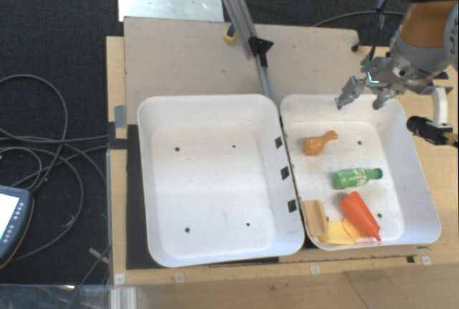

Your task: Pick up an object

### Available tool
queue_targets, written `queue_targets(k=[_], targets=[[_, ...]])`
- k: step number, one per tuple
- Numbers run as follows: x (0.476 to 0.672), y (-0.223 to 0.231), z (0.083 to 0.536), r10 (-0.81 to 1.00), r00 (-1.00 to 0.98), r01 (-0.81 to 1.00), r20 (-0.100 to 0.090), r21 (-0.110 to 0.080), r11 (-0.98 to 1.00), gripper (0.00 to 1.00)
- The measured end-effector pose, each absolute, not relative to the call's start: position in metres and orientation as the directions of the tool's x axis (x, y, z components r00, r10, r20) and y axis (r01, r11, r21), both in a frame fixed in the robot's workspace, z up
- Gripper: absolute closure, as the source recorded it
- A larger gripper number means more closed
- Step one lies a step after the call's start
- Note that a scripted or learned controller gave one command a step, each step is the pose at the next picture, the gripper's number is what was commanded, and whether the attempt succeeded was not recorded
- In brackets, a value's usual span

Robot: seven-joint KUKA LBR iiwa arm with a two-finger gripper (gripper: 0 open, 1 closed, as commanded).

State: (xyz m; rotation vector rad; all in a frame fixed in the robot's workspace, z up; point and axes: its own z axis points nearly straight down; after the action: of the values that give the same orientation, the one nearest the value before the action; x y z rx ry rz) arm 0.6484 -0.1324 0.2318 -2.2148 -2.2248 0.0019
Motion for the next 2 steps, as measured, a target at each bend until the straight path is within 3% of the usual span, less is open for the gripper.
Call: queue_targets(k=[1, 2], targets=[[0.649, -0.132, 0.235, 1.000, -0.006, 1.000, -0.001, 0.001, 0.006, 0.00], [0.648, -0.127, 0.173, 1.000, -0.006, 1.000, 0.000, -0.003, 0.006, 0.00]])
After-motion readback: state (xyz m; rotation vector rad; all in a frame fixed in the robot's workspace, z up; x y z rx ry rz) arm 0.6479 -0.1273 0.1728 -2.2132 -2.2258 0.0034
